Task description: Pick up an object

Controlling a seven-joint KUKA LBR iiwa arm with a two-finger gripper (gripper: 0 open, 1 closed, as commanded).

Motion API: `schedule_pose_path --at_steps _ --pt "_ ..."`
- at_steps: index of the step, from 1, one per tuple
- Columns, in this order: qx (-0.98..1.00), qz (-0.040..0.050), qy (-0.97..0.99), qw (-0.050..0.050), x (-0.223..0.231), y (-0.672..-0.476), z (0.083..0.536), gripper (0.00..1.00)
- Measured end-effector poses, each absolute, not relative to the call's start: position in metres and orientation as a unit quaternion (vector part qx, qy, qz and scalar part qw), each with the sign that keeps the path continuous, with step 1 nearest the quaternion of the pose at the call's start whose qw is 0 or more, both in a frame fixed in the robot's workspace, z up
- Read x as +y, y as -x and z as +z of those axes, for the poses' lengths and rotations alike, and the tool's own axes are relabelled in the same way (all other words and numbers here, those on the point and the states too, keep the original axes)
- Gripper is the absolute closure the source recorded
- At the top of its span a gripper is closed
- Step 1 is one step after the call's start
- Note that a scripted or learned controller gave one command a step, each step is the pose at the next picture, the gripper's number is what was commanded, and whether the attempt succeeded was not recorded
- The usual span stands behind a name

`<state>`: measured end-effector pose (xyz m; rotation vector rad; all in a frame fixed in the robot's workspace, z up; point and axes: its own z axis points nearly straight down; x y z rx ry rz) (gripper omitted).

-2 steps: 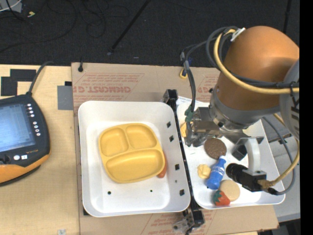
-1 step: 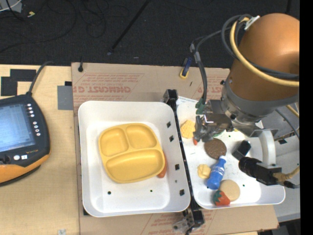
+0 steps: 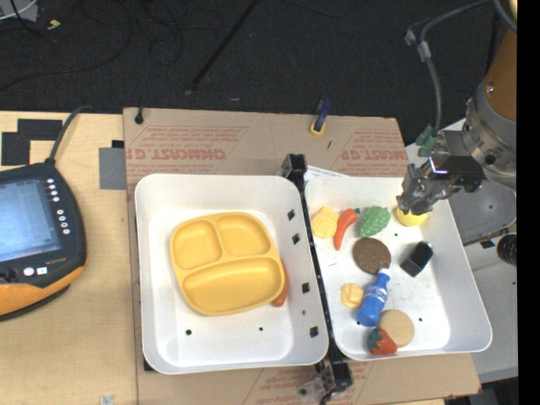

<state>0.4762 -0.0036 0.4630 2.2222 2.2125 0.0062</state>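
**Gripper at far rim of right bin, over yellow piece**

Gripper point(image 3: 415, 199) is positioned at the far edge of the right bin point(image 3: 472, 310), directly above a small yellow piece point(image 3: 411, 218). The piece shows just below the gripper body; contact between the two cannot be confirmed, and whether the tool stands apart or together cannot be told from this angle.

Right bin contents: corn point(image 3: 325, 222), red pepper point(image 3: 344, 226) and green broccoli point(image 3: 374, 220) in a row near the far side; brown disc point(image 3: 371, 255) just below them; black block point(image 3: 415, 259) to its right. Nearer the front lie a small yellow lump point(image 3: 351, 294), blue bottle point(image 3: 373, 300), tan disc point(image 3: 396, 327) and strawberry point(image 3: 380, 342), closely grouped.

Left bin point(image 3: 160, 251) holds a yellow divided tray point(image 3: 226, 261), with a red item point(image 3: 279, 298) at its right edge.
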Motion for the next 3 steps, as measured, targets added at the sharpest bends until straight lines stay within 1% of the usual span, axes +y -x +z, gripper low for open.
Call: schedule_pose_path --at_steps 1,2,3 --pt "0.709 -0.0034 -0.705 -0.003 0.070 -0.475 0.391 1.00" --pt "0.708 0.0051 -0.706 0.004 0.048 -0.476 0.535 1.00" --pt "0.709 -0.0048 -0.705 -0.003 0.104 -0.475 0.445 1.00"
